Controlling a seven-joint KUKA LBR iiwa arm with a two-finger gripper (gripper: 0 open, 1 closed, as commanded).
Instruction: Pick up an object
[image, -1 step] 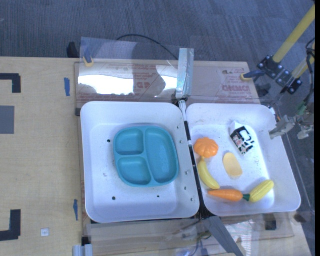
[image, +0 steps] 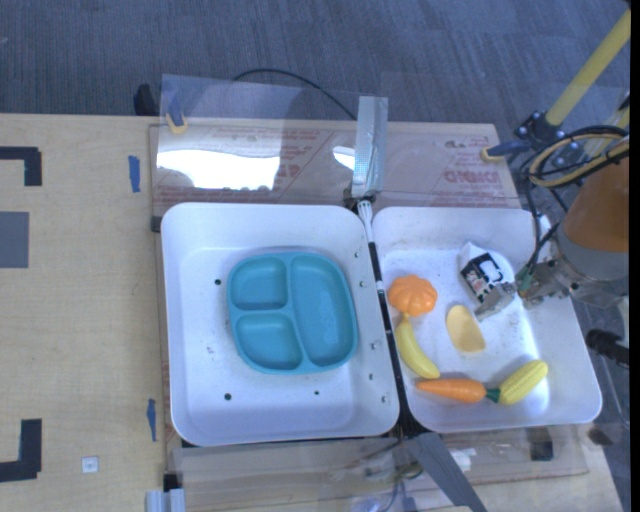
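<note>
Item: one pick attempt, two shallow white bins on a wooden counter (image: 80, 300). Hand (image: 495, 298): low inside the right bin (image: 430, 240), in its far half, carried by the grey arm (image: 590, 235) that enters over the bin's right wall; whether the hand is spread or pressed together cannot be told, and nothing shows as held in it. Nearest to the hand: a pale yellow slice (image: 465, 329), lying flat just beside it on the side toward the bin's front; judged the likeliest target, being close and clear of its neighbours. Further from the hand, toward the wall between the bins: a round orange toy fruit (image: 412, 296), with a toy banana (image: 415, 350) just in front of it, the two close or touching. Well in front of the hand, along the bin's front: a toy carrot (image: 452, 389) lying on its side, its green end meeting a yellow toy corn cob (image: 523, 381); these two lie end to end and would be awkward to pinch apart. All five pieces lie loose and scattered, judged as stock set out within the arm's reach. Far from the hand, in the left bin (image: 190, 240): a teal divided plate (image: 293, 311), flat and central, with nothing on it. Status: no object lifted yet.
</note>
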